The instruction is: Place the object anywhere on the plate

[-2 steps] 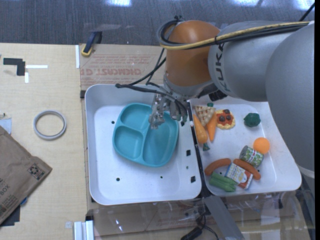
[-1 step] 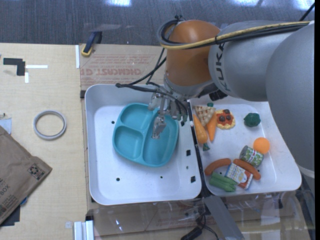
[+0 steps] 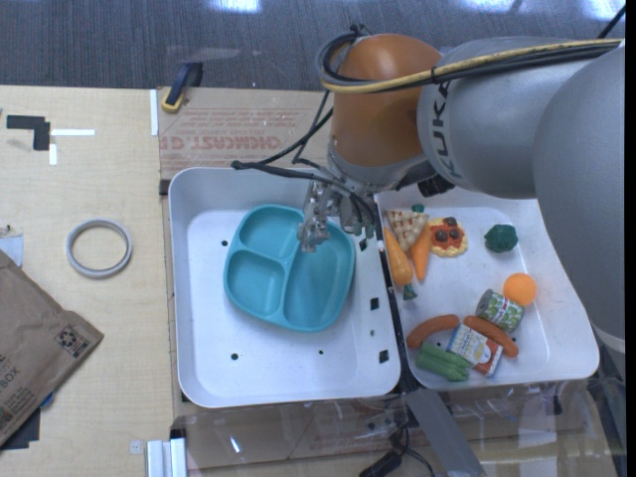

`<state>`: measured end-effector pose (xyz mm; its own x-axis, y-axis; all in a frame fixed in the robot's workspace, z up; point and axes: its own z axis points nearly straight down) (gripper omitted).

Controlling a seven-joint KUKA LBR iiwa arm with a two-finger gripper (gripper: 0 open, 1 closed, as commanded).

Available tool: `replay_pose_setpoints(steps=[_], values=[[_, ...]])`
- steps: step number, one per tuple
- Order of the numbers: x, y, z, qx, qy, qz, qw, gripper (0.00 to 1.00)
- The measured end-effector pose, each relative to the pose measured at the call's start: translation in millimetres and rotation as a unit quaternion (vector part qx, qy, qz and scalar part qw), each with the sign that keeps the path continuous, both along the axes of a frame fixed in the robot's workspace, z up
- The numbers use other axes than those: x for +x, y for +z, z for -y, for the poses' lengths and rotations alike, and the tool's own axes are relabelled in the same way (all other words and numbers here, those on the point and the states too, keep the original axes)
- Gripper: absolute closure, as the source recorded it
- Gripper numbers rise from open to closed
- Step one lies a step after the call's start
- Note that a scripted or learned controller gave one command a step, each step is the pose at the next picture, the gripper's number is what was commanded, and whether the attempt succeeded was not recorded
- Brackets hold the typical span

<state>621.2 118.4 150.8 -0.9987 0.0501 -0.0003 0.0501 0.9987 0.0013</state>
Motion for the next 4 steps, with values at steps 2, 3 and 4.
replay_pose_setpoints(steps=[2,3,4], values=[[3,16,2,0.0011,-0.004,0.002,1.0000,1.00],[3,16,2,0.0010,-0.004,0.002,1.0000,0.00],[4,24,2,0.0015,-0.005,0.003,1.0000,1.00]])
